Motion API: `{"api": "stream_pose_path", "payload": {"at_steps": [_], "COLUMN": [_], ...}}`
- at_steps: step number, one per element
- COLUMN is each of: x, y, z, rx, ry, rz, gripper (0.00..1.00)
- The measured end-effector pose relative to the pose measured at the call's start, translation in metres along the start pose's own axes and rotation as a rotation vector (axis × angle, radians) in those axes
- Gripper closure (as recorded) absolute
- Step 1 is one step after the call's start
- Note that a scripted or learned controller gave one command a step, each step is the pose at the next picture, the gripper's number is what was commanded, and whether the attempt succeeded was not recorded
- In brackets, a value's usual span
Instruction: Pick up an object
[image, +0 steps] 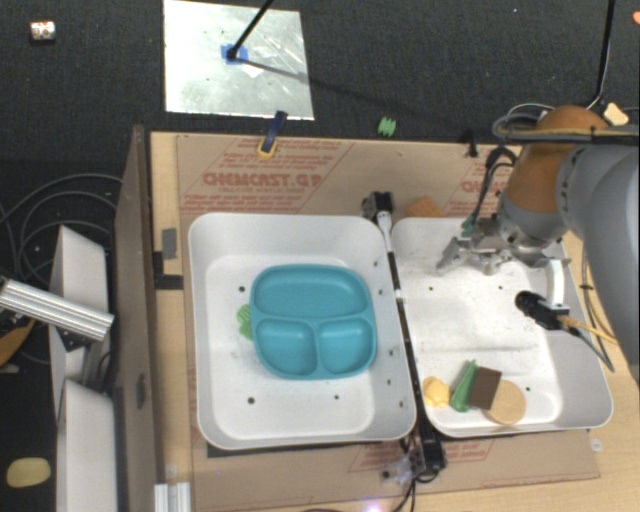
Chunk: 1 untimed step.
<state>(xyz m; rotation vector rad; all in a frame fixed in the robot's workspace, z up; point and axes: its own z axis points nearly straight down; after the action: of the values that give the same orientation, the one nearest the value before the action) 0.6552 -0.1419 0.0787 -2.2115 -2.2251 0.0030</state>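
Note:
My gripper (470, 257) hangs over the far part of the right bin (470, 310), with the grey arm coming in from the right. Its metal fingers stand spread and open, with nothing between them. At the near edge of that bin lie a small yellow piece (435, 391), a green stick (464, 386), a brown block (485, 386) and a tan round disc (507, 402), packed close together. They sit well nearer the front than the gripper. In the left bin (215, 300) rests a blue divided plate (312, 320), and a green item (243, 320) peeks out from under its left edge.
A black divider (396, 290) runs between the two bins. The bins stand on a cardboard sheet (300, 175). A tan object (424, 207) lies just beyond the right bin's far rim.

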Motion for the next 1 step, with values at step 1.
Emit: {"api": "stream_pose_path", "payload": {"at_steps": [1], "x": [-0.0655], "y": [0.0004], "z": [-0.1046], "rx": [-0.017], "ry": [-0.009], "rz": [0.009], "gripper": [0.00]}}
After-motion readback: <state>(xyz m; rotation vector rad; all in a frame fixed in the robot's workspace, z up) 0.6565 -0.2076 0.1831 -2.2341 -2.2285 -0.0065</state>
